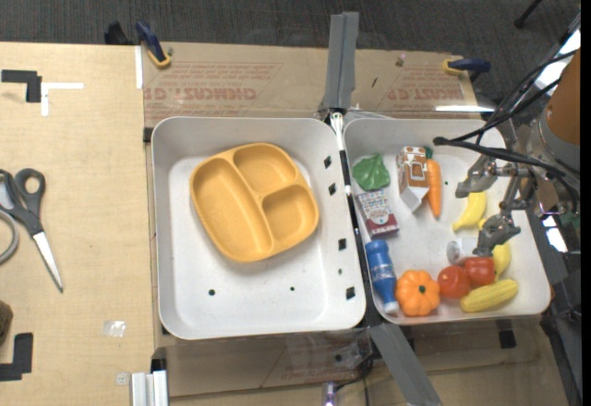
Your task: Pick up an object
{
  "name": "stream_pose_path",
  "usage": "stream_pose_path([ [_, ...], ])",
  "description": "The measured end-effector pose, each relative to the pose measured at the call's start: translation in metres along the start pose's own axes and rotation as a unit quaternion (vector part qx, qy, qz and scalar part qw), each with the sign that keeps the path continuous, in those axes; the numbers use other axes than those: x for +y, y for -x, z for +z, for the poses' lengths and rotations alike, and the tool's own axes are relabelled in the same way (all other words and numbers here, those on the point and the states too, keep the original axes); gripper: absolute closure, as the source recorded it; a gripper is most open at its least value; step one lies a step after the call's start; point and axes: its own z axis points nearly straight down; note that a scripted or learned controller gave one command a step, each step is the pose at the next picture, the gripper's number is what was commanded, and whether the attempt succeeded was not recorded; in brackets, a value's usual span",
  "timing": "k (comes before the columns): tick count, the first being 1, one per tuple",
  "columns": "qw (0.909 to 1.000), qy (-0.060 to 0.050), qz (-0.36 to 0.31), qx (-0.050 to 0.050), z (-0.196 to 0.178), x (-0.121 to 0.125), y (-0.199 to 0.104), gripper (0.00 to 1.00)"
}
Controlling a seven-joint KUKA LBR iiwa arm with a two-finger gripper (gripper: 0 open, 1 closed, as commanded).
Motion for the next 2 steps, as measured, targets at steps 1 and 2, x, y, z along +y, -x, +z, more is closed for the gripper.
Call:
stream_pose_path([
  [1,1.0,0.0,0.008,0.0,0.156,-0.015,0.041,0.0],
  [2,0.9956,0.0,0.094,-0.001,0.175,0.008,0.097,0.0],
])
